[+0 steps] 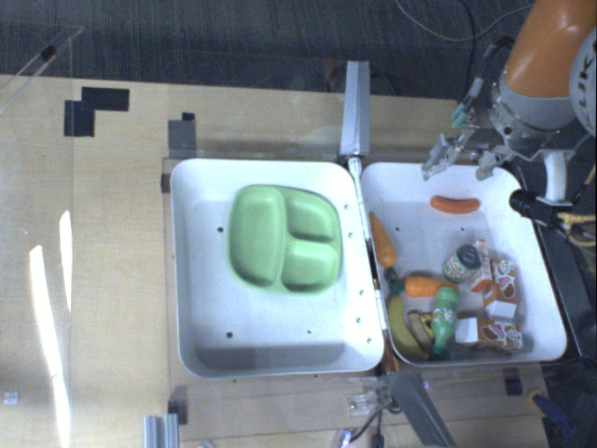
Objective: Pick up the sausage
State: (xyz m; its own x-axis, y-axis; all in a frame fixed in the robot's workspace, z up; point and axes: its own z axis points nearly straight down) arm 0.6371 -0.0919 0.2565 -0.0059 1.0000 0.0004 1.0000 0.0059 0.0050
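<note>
White plastic forms both shallow bins on the pale wooden bench (93, 278), which are set side by side and parted by a metal rail (355, 110). The left bin (201, 343) holds a green divided tray (284, 239) with three compartments, lying near its middle. The right bin (550, 329) holds the sausage (455, 204), an orange-red link lying flat and roughly level on the bin floor near the far wall, apart from the other objects. A carrot (381, 241) lies along the left wall of this bin. Toward the near end sit a second small orange piece (422, 287), a banana (403, 329), a green bottle (443, 317), a small round can (461, 264), and several red-and-white cartons (501, 306), all crowded together. The grey arm with its orange band (548, 35) enters from the upper right. Its gripper (462, 160) hangs over the far rim of the right bin, above and just behind the sausage, with the two fingers (438, 158) spread apart and nothing between them. Whether the fingertips touch the bin rim is hard to judge from this slanted view. A black cable (438, 17) loops across the dark floor behind the bench.
</note>
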